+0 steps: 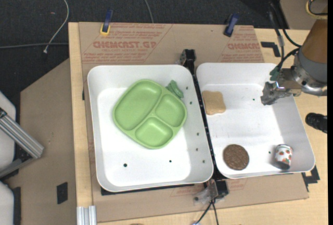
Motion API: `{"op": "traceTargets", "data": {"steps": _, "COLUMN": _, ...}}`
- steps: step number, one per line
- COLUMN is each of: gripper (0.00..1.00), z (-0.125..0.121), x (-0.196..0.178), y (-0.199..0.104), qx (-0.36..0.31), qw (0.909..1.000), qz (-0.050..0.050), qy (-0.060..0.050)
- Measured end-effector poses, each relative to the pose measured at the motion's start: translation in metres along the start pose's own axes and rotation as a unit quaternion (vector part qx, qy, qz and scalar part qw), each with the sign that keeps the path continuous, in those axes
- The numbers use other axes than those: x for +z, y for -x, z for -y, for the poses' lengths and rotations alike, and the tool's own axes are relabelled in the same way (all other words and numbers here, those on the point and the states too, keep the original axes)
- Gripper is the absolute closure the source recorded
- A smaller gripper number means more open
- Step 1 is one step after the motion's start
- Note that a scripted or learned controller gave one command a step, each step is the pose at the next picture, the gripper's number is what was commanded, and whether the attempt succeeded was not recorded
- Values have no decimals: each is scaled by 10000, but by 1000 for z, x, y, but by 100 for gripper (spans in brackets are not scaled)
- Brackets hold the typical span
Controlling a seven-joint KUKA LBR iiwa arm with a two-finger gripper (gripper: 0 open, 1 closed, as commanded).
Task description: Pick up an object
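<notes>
Camera view looks down on two shallow white bins side by side on the brown cardboard-covered counter [130, 42]. The left bin [104, 167] holds a light green three-compartment plastic plate [150, 113] with a small dark green scrap [175, 89] touching its far right edge. The right bin [299, 125] holds a tan bread-shaped piece [214, 102] near its left wall, a round brown cookie-like disc [236, 157] at the near side, and a small white figure with red spots [282, 155] in the near right corner.

Nothing is grasped yet. The hand [271, 93] hangs over the far right part of the right bin, well apart from all three items; whether it is spread or pressed together I cannot tell. The grey arm with its orange band [315, 52] reaches in from the right, wrist tilted toward the bin.

A good try, I judge, would centre above one item, likely the spotted figure or the disc, then descend straight, keeping off the bin wall.
</notes>
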State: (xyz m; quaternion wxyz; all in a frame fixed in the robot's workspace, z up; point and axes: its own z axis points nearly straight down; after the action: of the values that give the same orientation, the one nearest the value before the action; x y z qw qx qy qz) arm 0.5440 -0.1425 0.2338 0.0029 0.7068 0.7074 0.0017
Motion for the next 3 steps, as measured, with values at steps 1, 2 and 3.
{"op": "traceTargets", "data": {"steps": 1, "gripper": 100, "z": -1, "x": -45, "y": 0, "qx": -2, "qw": 10000, "qz": -1, "qy": -2}}
{"op": "traceTargets", "data": {"steps": 2, "gripper": 100, "z": 8, "x": -25, "y": -53, "qx": -24, "qw": 10000, "qz": -28, "qy": -52}}
{"op": "traceTargets", "data": {"steps": 3, "gripper": 100, "z": 18, "x": -27, "y": -108, "qx": -28, "qw": 10000, "qz": -26, "qy": -47}}
